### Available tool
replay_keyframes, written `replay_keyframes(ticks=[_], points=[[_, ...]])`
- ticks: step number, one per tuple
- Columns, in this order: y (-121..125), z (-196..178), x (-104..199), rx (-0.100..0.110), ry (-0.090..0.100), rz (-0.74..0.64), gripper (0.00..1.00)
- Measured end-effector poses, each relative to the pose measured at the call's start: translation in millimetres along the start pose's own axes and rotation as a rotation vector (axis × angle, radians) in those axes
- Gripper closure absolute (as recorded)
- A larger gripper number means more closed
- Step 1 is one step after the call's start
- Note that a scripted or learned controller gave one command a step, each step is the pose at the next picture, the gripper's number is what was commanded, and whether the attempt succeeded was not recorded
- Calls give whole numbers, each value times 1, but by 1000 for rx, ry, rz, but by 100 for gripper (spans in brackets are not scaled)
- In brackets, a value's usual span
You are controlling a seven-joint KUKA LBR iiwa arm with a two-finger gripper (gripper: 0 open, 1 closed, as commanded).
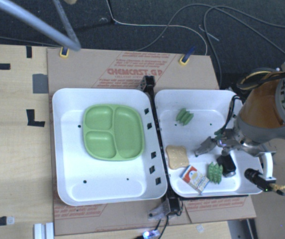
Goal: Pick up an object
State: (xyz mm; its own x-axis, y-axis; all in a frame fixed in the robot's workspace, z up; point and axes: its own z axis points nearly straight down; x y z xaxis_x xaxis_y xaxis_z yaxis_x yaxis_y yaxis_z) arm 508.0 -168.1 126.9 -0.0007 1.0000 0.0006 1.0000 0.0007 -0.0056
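The tool [222, 156] hangs low over the right part of the right bin [202, 97], below the grey wrist and the orange band of the arm [261, 111] that reaches in from the right. Its dark parts crowd together over the bin floor, so whether it is released or clenched cannot be told, and nothing shows plainly between its tips. A grey metal piece juts out to the left from it at a slant.

Just beside the tool, toward the front of the bin, lies a green ridged toy [215, 173]. Next to that, at the front wall, rests a small red and white box [195, 179], tilted. A tan bread-like slice [177, 157] lies left of the tool, close to the wall shared by both bins. Well apart, toward the back of the bin, sits a small green piece [184, 116].

The left bin [67, 148] holds a green divided plate [114, 132] with three compartments. Both bins stand on a brown cardboard sheet [132, 66] on the surface.
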Motion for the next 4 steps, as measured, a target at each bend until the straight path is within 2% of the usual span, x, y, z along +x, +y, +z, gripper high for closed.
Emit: replay_keyframes(ticks=[1, 2, 4], points=[[0, 43, 0, -5, -2, 0, 0], [1, 31, 0, -9, -4, 0, 100], [8, -94, -4, -10, -2, -1, 100]])
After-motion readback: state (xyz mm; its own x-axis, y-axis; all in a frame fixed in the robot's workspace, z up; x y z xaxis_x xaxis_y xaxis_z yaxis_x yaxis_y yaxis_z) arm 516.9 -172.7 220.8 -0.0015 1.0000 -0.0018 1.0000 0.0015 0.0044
